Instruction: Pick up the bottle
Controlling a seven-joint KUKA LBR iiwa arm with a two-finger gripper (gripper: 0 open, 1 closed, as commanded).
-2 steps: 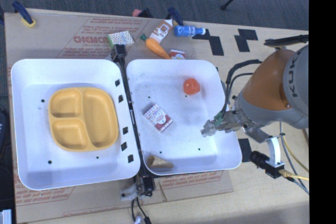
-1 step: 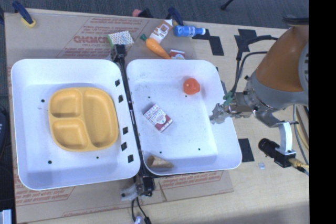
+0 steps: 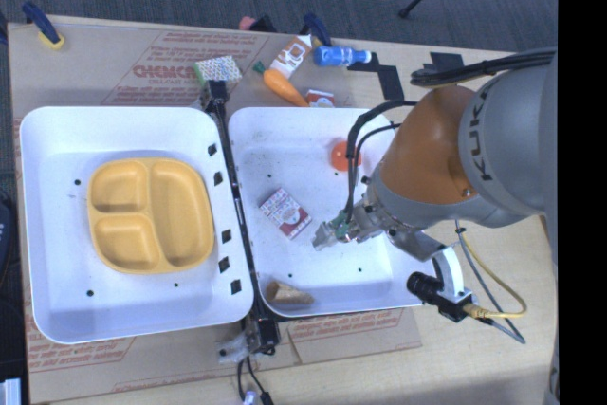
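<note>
The gripper (image 3: 334,232) hangs low over the right bin (image 3: 285,133); whether it is spread or pressed together I cannot tell. The bottle (image 3: 340,57) lies on the bench (image 3: 142,62) well beyond it, outside the bin. Just left of the gripper lies a small carton (image 3: 285,212).

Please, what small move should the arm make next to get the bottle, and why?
Probably lift and travel toward the far edge of the bench. The end effector sits low in the right bin beside the small carton, while the blue bottle lies outside the bins, behind the right one, near the carrot.
</note>
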